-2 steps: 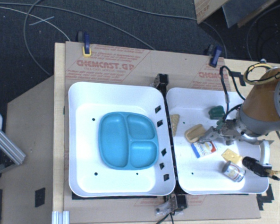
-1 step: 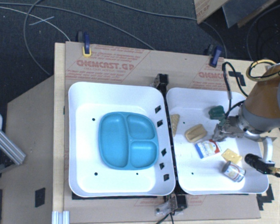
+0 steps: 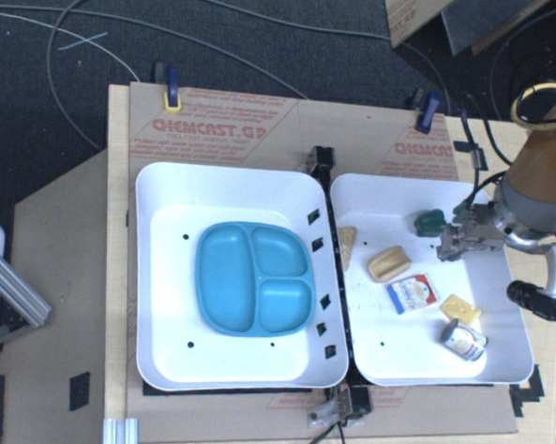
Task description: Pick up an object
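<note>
You can read "CHEMCAST GP" in red on the board point(image 3: 209, 128) beyond the bins, up-left of the pincer point(image 3: 453, 244). Pincer sits low over the right bin point(image 3: 410, 365); can't tell its state. Dark green object point(image 3: 429, 221) just left of it, apart. Tan roll point(image 3: 388, 264), red-white-blue packet point(image 3: 412, 292), yellow block point(image 3: 460, 310), small can point(image 3: 463, 341) lie below-left. Blue divided plate point(image 3: 254, 279) in left bin point(image 3: 163, 256), far left.

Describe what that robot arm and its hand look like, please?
The arm is a rounded grey body with an orange band above the wrist. Its hand is a small cluster of grey and dark metal parts. Black cables trail behind it.
</note>
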`<state>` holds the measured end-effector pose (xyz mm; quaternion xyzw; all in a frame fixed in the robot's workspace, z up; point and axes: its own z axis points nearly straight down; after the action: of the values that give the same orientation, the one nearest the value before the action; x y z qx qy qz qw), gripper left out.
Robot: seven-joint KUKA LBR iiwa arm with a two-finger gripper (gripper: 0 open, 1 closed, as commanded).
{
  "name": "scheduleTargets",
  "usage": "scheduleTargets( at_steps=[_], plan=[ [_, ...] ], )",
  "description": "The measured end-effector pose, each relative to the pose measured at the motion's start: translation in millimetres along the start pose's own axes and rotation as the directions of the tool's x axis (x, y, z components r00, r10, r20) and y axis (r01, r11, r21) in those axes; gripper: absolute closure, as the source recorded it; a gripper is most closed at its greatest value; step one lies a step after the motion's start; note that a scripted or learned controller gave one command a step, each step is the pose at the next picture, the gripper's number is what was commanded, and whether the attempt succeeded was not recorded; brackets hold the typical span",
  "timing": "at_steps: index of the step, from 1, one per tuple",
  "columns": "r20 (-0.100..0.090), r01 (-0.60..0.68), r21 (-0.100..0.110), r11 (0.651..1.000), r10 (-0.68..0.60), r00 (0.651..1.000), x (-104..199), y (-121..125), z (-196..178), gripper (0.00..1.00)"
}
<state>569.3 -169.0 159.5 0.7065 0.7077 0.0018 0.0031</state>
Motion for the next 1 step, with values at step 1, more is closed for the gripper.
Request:
scheduleTargets(
  at_steps=[1],
  plan=[
    [0.0, -0.001, 0.0, 1.0, 0.001, 1.0, -2.2, 3.6, -44.2, 1.0]
  ],
)
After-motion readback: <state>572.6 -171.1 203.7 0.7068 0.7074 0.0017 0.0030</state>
